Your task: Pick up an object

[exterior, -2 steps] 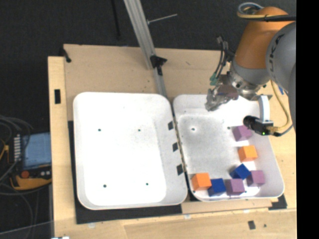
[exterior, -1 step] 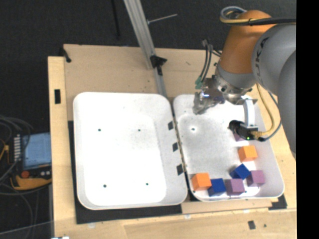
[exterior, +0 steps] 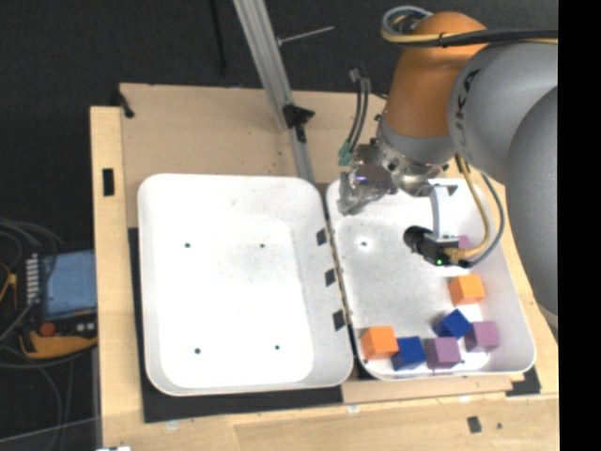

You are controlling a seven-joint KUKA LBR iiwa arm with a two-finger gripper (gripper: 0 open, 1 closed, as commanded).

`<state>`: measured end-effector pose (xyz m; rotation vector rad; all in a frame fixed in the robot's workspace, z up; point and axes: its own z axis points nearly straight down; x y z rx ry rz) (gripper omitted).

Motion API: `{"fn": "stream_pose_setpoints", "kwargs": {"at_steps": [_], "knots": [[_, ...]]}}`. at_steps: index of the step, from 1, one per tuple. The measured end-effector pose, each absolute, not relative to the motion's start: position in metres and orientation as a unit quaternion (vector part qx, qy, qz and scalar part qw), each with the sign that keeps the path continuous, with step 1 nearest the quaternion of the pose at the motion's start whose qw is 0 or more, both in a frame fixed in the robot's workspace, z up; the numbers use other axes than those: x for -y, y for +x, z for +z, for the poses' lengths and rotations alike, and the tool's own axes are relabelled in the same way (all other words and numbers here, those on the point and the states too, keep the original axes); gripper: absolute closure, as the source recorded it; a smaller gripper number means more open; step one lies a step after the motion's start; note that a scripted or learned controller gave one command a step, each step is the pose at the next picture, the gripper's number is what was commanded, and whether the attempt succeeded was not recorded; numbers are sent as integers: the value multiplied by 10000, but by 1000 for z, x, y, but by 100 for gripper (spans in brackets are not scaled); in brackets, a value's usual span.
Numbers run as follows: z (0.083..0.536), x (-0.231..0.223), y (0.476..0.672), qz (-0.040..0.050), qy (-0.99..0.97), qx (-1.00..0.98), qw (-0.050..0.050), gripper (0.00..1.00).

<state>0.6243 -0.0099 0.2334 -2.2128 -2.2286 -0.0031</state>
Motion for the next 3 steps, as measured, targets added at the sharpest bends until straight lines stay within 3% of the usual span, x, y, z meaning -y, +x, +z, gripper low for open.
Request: {"fn": "stream_pose_setpoints", "kwargs": {"at_steps": [2,3], "knots": [[225,-98,594,4,-7044,7098,17,100],[225,-94,594,5,-7066,7076,14,0]]}}
